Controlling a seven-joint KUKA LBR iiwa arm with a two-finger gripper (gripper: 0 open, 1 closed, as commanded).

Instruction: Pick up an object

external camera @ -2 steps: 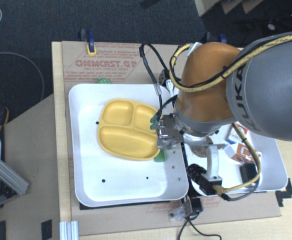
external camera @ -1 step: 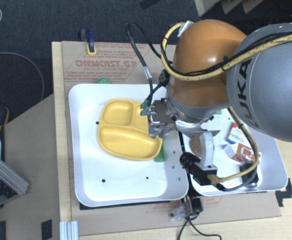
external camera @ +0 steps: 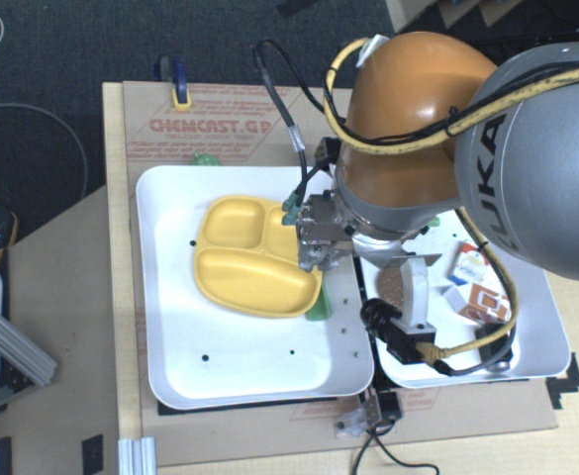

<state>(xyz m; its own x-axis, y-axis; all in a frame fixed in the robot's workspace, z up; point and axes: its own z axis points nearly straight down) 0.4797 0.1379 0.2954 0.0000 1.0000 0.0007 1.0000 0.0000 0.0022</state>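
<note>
The left bin [external camera: 249, 364] is seen in the middle of the frame on the table [external camera: 81, 295], with the right bin [external camera: 541, 349] just beside it toward the lower right. A yellow divided plate [external camera: 249, 260] is lain in the upper middle of the left bin; two smaller compartments are turned toward the top of the frame and one long compartment toward the bottom. A green piece [external camera: 318, 307] is glimpsed at the plate's lower right edge, partly hidden beneath it.

The arm [external camera: 551, 166] is brought in from the right of the frame, and its orange band [external camera: 418, 97] is seen above the gap between the bins. The end effector [external camera: 310, 253] is placed over the right edge of the yellow divided plate, near the bin's right wall. Whether the end effector is apart or together cannot be told, nor whether the plate is touched by it.

In the right bin, a brown round item [external camera: 393, 285] and an orange and white packet [external camera: 485, 303] are partly covered by the arm. A few small dark spots [external camera: 205, 356] are scattered on the floor of the left bin.
</note>
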